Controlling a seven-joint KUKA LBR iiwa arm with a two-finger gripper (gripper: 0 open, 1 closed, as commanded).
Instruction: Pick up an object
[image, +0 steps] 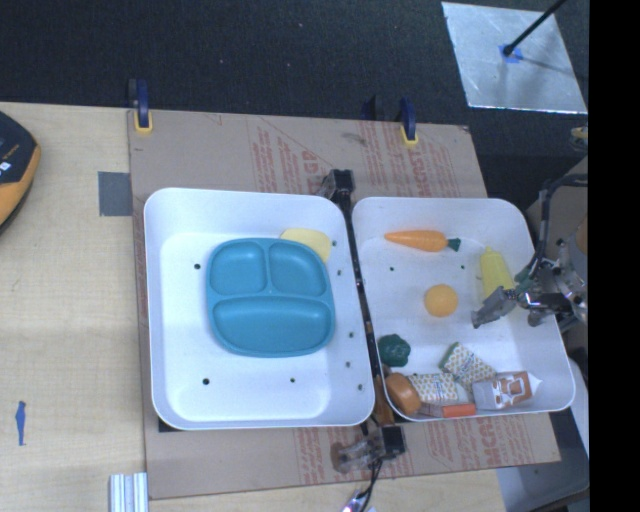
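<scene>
The right bin (520, 225) holds the loose things. An orange ball (440, 300) lies near its middle, a carrot (418, 240) above it toward the far wall, and a corn cob (494, 270) to the right of both. Along the near wall sit a green lump (394, 350), a brown egg-shaped piece (403, 393), a patterned packet (462, 364), a small carton (503, 389) and an orange stick (458, 410).

The gripper (505, 303) hangs low at the bin's right side, just below the corn and to the right of the ball. Its dark finger (490, 306) slants down and left; nothing shows between the fingers, and whether they stand apart or together cannot be told.

The left bin (160, 300) bears a blue divided plate (270, 297), with a yellow piece (310, 240) tucked at the plate's far right corner. Both bins rest on a cardboard sheet (250, 140) held by clamps (141, 105)
</scene>
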